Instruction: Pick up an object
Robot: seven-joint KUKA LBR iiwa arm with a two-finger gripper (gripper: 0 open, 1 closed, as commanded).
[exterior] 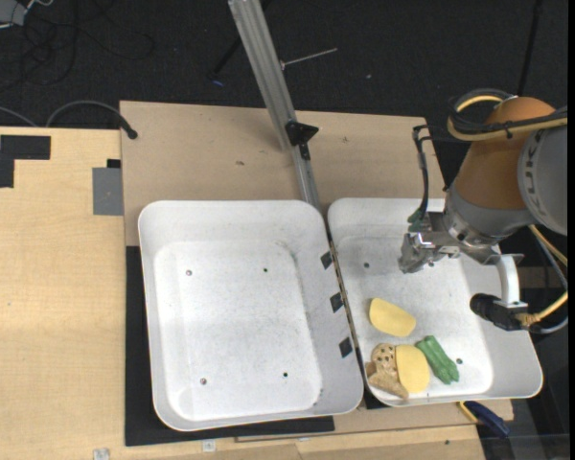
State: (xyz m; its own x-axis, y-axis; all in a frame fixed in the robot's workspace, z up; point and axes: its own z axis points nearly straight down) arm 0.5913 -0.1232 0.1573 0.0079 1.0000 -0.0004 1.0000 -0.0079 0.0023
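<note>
Well above the yellow piece [392, 317], the jaws hang in the right bin [522, 377].

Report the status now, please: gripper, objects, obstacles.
Gripper over right bin, holding nothing. Yellow piece, green piece lie near the bin's front. Nothing blocks them.

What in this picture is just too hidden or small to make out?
- Gripper: too small and blurred in the camera view to tell whether it holds anything.
- Tan object: partly covered by the yellow piece; its shape is unclear.
- Right bin: its far right side is hidden under the arm.
- Green object: too small to identify.
</note>
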